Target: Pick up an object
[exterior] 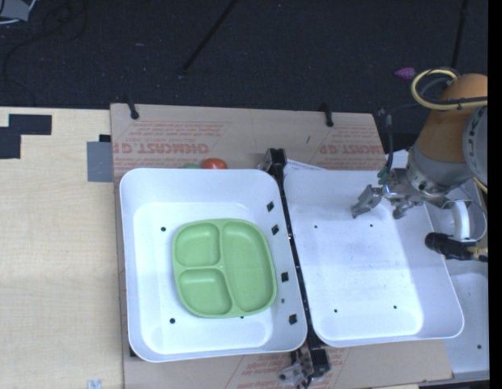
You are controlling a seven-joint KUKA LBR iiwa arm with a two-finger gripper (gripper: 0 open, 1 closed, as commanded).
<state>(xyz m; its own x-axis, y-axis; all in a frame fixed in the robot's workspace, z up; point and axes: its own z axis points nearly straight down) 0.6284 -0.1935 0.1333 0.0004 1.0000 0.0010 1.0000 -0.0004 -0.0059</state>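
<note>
A light green plate with three compartments lies flat in the left bin. My gripper hangs over the far right part of the right bin. Its two grey fingers are spread apart and open, with nothing between them. The plate is far to the gripper's left, across the divider between the bins. A small red-orange object peeks out just behind the left bin's far rim, outside the bin.
Both bins rest on a cardboard sheet. A black clip strip runs between the bins. The arm's orange band and a black cable stand at the right bin's right edge. A wooden bench top lies to the left.
</note>
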